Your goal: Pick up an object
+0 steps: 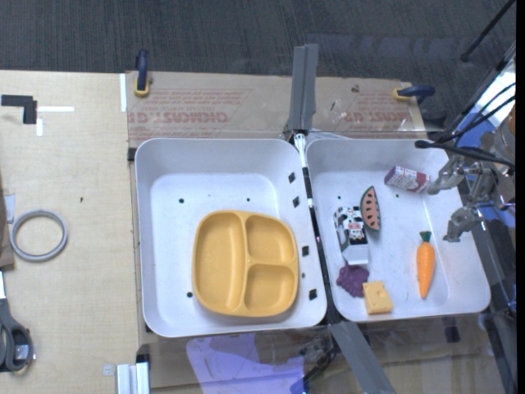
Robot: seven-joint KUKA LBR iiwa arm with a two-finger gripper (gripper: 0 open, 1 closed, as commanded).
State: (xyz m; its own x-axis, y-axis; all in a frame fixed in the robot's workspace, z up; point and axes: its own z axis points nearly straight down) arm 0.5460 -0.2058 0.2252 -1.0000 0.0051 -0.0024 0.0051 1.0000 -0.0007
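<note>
While the gripper [454,203] hangs over the right edge of the right bin [328,158], its two fingers stand apart with nothing between them. Just beside it lies a carrot [425,266]. A small pink packet [406,178], a watermelon slice [372,208], a purple lump [353,280] and a yellow cheese block [377,297] lie there too. A yellow plate [244,263] sits in the left bin [156,220].
</note>
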